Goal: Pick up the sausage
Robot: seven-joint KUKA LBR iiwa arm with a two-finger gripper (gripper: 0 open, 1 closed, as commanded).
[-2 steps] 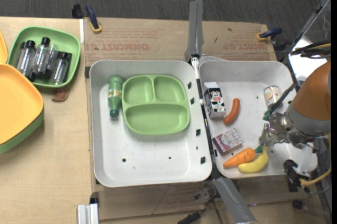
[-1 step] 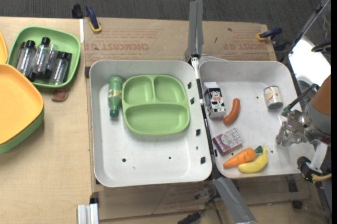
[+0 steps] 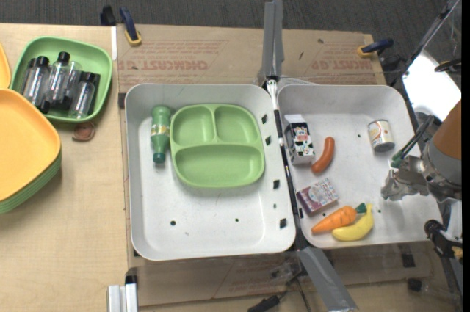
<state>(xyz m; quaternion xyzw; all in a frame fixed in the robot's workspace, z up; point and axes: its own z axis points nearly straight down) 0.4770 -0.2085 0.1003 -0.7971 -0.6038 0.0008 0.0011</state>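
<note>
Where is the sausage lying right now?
The sausage lies in the right bin, left of centre, just right of the small milk carton and above the pink packet.

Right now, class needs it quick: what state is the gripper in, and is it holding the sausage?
Gripper: cannot be told; it holds nothing visible. The sausage lies apart from it in the right bin.

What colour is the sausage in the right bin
Reddish orange; the sausage shows best in the camera view.

Milk carton (image 3: 299, 141) crowds sausage (image 3: 323, 155); right side open.
</note>
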